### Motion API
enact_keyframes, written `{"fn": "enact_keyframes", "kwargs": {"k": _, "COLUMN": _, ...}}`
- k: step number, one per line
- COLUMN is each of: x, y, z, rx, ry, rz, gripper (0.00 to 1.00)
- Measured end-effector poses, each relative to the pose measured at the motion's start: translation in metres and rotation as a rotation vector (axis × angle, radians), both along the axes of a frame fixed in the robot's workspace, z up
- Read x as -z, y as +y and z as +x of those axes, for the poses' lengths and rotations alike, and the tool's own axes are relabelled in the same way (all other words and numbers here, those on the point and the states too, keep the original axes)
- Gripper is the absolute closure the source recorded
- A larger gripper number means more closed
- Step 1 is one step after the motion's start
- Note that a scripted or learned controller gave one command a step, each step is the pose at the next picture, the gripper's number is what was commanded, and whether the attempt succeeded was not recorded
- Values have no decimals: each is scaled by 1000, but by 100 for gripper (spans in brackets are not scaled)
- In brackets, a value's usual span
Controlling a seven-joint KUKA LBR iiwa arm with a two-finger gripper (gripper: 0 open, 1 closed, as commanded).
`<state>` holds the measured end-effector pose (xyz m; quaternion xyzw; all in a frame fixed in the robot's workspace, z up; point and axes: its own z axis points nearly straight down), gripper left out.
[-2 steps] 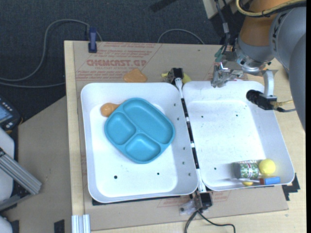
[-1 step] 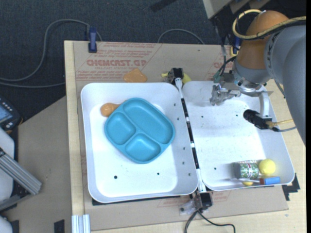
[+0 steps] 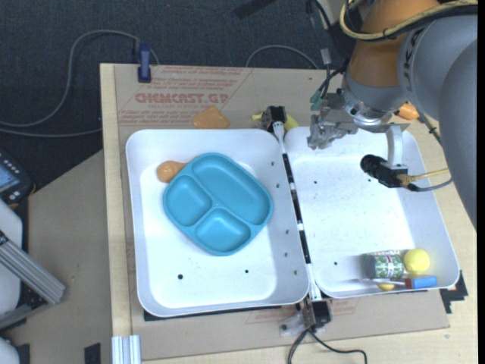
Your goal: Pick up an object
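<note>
Dark carpet surrounds the bench [image 3: 121,203]. We see the tool [image 3: 324,137] over the right bin's [image 3: 356,203] far-left corner, gripping nothing; we cannot tell its opening. A can [image 3: 385,265] and yellow ball [image 3: 415,261] sit near-right. A blue tray [image 3: 217,202] fills the left bin [image 3: 151,264].

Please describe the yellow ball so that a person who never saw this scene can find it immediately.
Look at the right bin of the two white bins, then go to its near right corner, where a few small things lie together. The yellow ball sits there beside a small can. It is the only round, plain yellow thing in that group.
</note>
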<state>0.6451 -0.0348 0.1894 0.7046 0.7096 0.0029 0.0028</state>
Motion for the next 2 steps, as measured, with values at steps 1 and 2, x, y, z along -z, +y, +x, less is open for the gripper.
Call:
{"fn": "enact_keyframes", "kwargs": {"k": 1, "x": 5, "y": -4, "z": -1, "rx": 6, "ry": 7, "rz": -1, "gripper": 0}}
{"fn": "enact_keyframes", "kwargs": {"k": 2, "x": -32, "y": -72, "z": -31, "rx": 13, "ry": 6, "rz": -3, "gripper": 0}}
